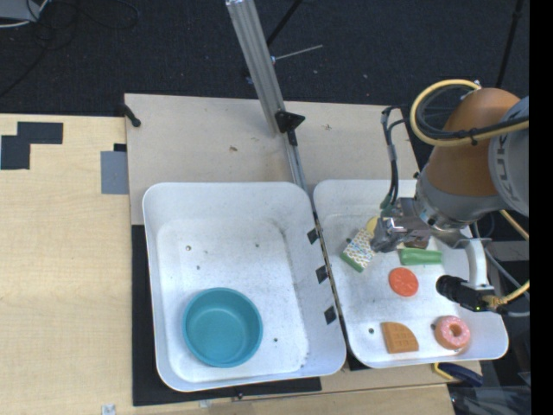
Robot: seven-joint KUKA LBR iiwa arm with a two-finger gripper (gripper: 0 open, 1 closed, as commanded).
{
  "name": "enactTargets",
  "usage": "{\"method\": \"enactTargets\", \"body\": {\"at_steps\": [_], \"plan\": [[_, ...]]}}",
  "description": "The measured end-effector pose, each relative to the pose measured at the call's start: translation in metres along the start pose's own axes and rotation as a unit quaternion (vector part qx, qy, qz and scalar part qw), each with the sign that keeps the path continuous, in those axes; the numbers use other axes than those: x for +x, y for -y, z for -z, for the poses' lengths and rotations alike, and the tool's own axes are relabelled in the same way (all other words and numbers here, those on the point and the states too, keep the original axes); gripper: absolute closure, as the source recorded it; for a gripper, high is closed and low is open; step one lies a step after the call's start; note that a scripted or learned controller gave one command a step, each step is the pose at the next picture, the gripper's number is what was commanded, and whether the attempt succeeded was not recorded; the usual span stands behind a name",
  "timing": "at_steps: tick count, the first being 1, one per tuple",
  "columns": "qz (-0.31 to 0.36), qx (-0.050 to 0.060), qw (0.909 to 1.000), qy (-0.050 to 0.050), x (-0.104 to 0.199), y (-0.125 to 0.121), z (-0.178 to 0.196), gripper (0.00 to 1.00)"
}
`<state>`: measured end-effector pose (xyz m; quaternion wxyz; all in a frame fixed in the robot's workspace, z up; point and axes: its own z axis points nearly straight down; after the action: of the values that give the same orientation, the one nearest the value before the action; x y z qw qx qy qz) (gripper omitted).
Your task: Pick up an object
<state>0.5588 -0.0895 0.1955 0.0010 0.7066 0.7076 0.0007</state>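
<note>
Right bin, near edge: pink frosted donut at the 5 o'clock corner, tan cracker-like square just beside it at 9 o'clock. Above them a red-orange round piece mid-bin. Next up, a green bar, long axis running 3-to-9 o'clock, lying under the wrist. At its 9 o'clock, a small green-and-white patterned packet, tilted, long axis roughly 1-to-7 o'clock; print too small to read. A bit of yellow shows at the packet's 1 o'clock, can't tell what it is.

Gripper is low over the bin between packet and green bar, close to both. Can't tell finger spread or whether anything sits between them.

Left bin: teal bowl upright at its 7 o'clock corner. No legible labels anywhere.
</note>
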Motion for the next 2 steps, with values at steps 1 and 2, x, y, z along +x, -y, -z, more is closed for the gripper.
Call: {"method": "enactTargets", "body": {"at_steps": [1,2], "plan": [[-0.001,0.000,1.0000,0.000,-0.008,-0.007,0.051,1.00],[0.002,0.002,1.0000,0.000,0.046,-0.009,0.056,1.00]]}}
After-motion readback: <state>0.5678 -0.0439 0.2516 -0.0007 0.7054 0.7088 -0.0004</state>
